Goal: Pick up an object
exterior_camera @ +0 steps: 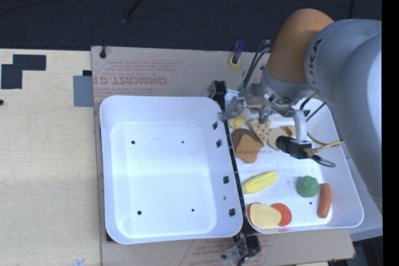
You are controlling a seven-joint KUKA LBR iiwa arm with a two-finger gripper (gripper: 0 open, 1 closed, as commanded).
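The arm (349,84) bulks largest and closest to the lens, its grey body and orange band hanging over the far right of the right bin (349,221), and the gripper (262,110) sits low at that bin's far left corner, among cables and brackets that hide its tip. Whether it is open or closed cannot be told, and nothing can be seen held in it. The likeliest object to pick is the brown wedge (248,146), which lies just in front of the gripper and slightly toward the divider, packed in with some small yellow and tan pieces that touch or nearly touch it. That crowding is the main hazard: a descent onto the cluster could pinch two things or push them all aside, so the approach should come straight down on the wedge's middle and close across its narrower span. Farther in front of the gripper, the corn cob (260,182) lies alone with bare floor around it, which seems an easier target. Beyond that are the green ball (307,186), likely to roll, and the orange sausage (323,200). A yellow slice (264,215) and a red slice (284,213) overlap at the near rim, too flat for an easy grip. The left bin (162,165) lies across the divider.
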